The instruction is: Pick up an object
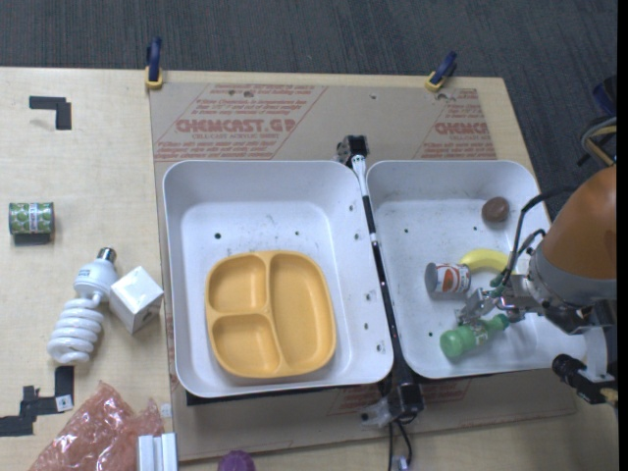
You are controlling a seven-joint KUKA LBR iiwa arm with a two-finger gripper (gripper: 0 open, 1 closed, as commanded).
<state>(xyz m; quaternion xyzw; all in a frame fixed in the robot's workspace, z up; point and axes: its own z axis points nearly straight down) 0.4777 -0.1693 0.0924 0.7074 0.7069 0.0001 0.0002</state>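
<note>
The claw [488,307] sits low in the right bin [432,189], at the end of the grey arm [579,263] with its orange band, which enters from the right edge of the view. Whether the claw is open or closed, and whether it grips anything, cannot be told: its tip is small and cluttered against the objects beneath it.

Objects relative to the claw:
- Green bottle [469,337]: lying on its side just below and left of the claw, its upper end touching or overlapped by the claw
- Small can [447,279] with a red and white label: just up and left of the claw, lying on its side
- Banana [485,260]: directly above the claw, beside the can
- Brown round object [496,209]: farther above, near the bin's upper right corner
- Yellow divided plate [270,314]: well to the left, in the left bin [186,263]

Well left of both bins, on the bench: a spiral light bulb [80,314], a white cube [136,298] and a green can [30,220]
</note>
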